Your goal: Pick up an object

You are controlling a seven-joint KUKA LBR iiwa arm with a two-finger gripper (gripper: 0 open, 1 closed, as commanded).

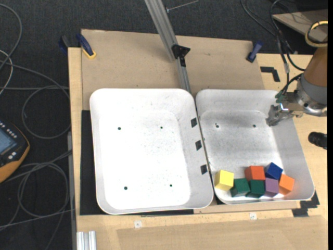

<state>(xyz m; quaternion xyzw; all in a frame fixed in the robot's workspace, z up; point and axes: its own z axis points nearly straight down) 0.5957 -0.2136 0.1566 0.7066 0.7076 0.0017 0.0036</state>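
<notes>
Seven coloured blocks [255,181] are lying clustered at the right bin's [234,113] near edge; jaws are hovering farther back, state unclear.

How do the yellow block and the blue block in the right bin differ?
The yellow block sits at the left end of the cluster, its left side clear; the blue block sits toward the right end, hemmed in by the red, purple and orange blocks. The yellow block is farther from the gripper than the blue block. Both are small cubes at the right bin's near edge.
</notes>
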